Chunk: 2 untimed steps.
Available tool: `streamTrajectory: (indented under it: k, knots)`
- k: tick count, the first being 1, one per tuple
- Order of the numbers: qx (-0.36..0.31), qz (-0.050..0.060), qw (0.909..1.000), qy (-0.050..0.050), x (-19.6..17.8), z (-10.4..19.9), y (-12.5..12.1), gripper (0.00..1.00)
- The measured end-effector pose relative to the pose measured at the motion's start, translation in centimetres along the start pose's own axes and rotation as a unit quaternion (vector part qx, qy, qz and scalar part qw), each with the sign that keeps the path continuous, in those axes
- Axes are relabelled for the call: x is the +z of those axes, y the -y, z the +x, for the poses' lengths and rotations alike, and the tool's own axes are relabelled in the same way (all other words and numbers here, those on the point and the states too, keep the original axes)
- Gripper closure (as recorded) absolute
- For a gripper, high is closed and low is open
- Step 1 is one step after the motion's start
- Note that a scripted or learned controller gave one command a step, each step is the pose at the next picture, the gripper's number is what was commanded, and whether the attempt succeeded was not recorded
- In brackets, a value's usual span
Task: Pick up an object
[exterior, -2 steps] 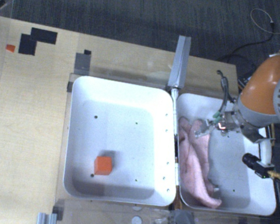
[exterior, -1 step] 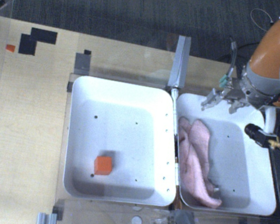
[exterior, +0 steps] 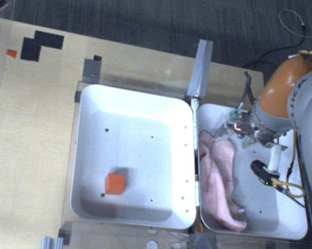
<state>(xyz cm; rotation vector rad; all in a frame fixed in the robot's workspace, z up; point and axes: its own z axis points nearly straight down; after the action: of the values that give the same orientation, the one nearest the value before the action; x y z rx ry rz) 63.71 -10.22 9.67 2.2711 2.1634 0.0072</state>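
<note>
hovering over right bin [exterior: 279, 229], jaws [exterior: 238, 126] beside pink cloth [exterior: 220, 183]; jaw state unclear.

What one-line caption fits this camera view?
Grey KUKA arm's gripper over right white bin holding crumpled pink cloth; small orange block in left white bin.

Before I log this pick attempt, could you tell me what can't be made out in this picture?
- Gripper, camera view: its fingers sit low at the far end of the right bin, beneath the wrist, so open or shut can't be judged.
- Pink cloth: its far end meets the gripper; whether it is pinched is unclear.
- Orange block in the left bin: too small to show detail.
</note>
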Motion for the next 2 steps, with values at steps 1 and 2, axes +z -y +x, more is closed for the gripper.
streamTrajectory:
  k: [1, 2]
  knots:
    - [-0.097, -0.004, 0.9953, 0.000, 0.6, -0.7, 3.7, 0.00]
    - [-0.139, -0.004, 0.9902, 0.002, 0.6, -3.7, 9.1, 0.00]
